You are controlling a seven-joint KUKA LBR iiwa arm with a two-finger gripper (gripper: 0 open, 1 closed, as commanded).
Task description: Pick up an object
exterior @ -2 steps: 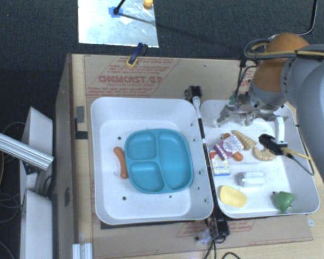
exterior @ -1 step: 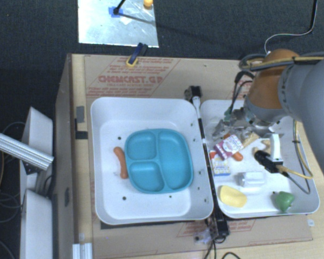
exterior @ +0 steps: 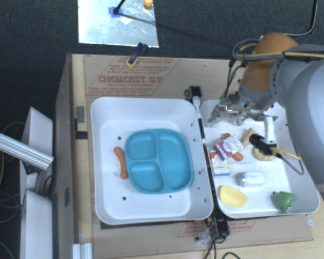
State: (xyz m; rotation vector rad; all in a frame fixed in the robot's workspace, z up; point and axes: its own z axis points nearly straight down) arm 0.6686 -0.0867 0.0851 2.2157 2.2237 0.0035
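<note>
Claw low over far end of right bin, above clutter, nothing visibly gripped; finger state unreadable.
Nearest candidate: small red-and-white packet, mid-bin just below claw. Probably light, crinkly, slippery; best pinched across narrow sides.
Yellow toy piece and green toy at near end look rigid.
Wrist masks bin's far corner; packet details blurred.

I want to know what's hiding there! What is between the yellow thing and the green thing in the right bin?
In the camera view, a small white block lies between the yellow thing and the green thing, set slightly farther back.
</note>
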